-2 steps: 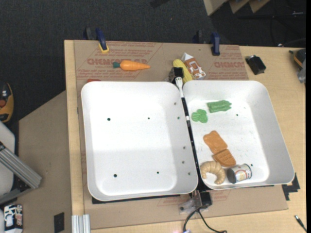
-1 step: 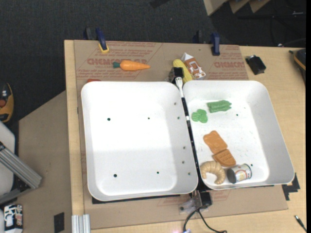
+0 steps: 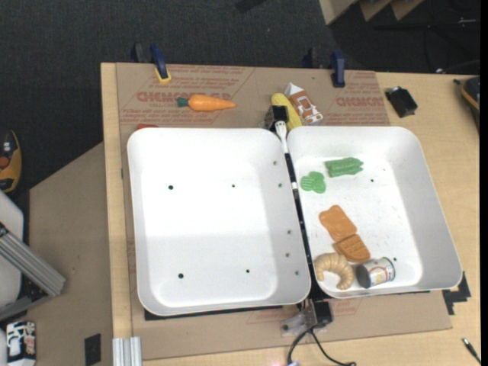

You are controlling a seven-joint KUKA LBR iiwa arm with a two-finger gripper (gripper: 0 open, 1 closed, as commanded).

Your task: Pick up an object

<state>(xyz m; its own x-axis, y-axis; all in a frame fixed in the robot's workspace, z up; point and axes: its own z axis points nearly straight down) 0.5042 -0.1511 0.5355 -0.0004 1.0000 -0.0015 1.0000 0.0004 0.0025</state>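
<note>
— Nearest you, what sits in the right bin?

— You have a croissant touching a small can at the front wall, with two orange crackers just behind.

— And farther back?

— You see a green round piece, then a green flat piece. Beyond the bins, a carrot lies on the board. The gripper's state you cannot tell.

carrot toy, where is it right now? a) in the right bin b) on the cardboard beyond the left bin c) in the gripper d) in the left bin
b: the carrot toy lies on the cardboard past the far rim of the left bin, outside both bins.
</note>
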